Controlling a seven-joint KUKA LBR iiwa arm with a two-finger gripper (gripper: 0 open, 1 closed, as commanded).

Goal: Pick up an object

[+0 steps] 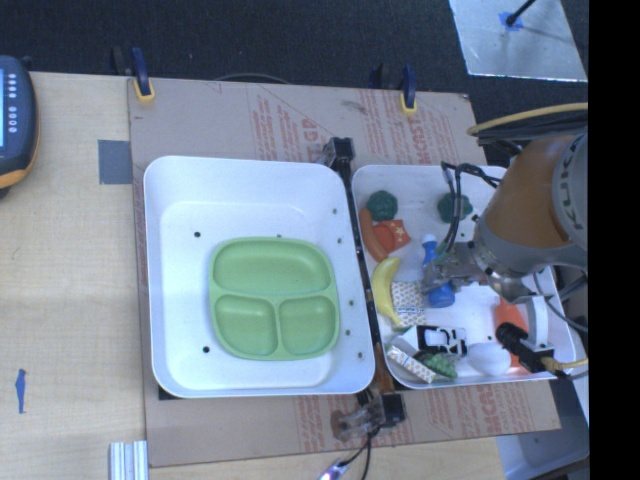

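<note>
The right white bin (420,176) holds a jumble of small things. My gripper (441,274) reaches in from the right and hangs low over the middle of this bin, above a blue item (440,294) and beside a small blue-and-white bottle (430,250). A yellow banana (385,286) lies just left of it, with a white patterned packet (408,298) next to it. Nothing can be seen held. The wrist hides the bin's right middle.
Two dark green round things (381,204) (452,207) sit at the back, a red-orange packet (386,236) below them. A black-and-white item (441,340), a green piece (438,369) and an orange thing (510,316) lie near the front. The left bin (180,268) holds a green divided plate (273,296).
</note>
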